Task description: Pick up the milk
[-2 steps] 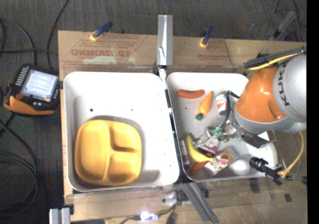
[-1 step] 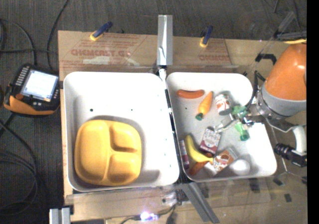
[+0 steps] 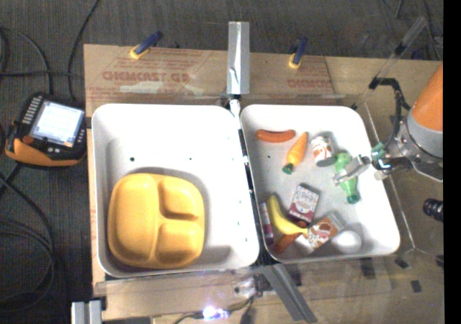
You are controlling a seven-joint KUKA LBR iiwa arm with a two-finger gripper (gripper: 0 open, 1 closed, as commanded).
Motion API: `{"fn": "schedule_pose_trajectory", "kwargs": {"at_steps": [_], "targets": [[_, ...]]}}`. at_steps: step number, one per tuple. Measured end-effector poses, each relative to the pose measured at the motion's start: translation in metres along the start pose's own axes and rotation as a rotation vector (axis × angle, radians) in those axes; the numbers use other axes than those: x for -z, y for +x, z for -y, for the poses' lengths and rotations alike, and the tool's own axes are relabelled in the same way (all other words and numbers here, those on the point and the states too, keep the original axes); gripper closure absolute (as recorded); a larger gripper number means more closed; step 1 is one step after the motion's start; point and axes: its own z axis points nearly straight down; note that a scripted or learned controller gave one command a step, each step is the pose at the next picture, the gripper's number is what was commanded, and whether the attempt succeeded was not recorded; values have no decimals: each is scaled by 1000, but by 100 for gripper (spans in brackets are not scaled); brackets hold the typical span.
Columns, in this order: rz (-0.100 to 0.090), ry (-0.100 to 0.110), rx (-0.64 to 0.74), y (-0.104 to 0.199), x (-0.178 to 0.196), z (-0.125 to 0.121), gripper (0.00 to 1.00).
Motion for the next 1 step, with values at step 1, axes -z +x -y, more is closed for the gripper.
{"fn": "schedule_pose_trajectory", "kwargs": {"at_steps": [1], "targets": [[-4, 1, 116, 30, -113, 20, 0]]}}
